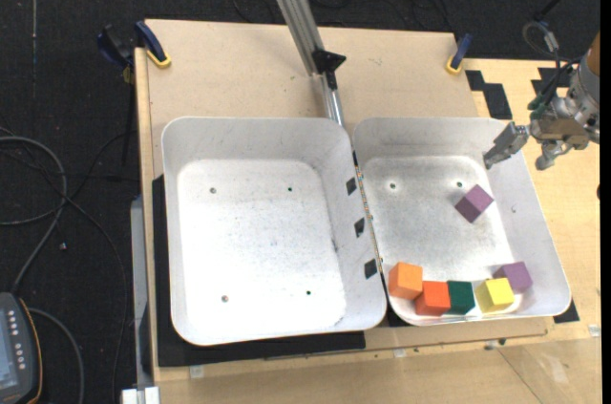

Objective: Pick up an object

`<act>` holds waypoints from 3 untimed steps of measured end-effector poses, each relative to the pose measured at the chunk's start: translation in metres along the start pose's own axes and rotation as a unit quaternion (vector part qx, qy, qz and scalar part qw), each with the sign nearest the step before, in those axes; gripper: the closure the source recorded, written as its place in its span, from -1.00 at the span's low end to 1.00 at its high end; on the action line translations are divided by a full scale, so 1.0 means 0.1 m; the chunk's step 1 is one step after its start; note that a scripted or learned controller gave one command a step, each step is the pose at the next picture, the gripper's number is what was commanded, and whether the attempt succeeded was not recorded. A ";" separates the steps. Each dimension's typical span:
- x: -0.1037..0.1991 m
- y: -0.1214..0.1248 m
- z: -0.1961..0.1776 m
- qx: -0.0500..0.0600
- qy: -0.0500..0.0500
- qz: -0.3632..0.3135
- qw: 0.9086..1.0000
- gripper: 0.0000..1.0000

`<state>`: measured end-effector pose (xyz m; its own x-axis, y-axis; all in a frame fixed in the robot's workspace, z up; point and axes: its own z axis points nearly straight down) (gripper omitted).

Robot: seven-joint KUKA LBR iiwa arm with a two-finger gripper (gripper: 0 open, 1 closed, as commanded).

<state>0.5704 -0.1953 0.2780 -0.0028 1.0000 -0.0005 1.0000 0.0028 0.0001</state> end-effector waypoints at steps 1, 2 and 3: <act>-0.06 0.20 1.16 0.003 0.001 0.001 1.000 -1.00; -0.10 0.19 1.85 0.000 -0.001 0.002 1.000 -1.00; -0.10 0.20 1.73 -0.001 0.000 0.002 1.000 1.00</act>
<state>0.5905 -0.2054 0.1054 0.0009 1.0000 -0.0012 1.0000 -0.0009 0.0018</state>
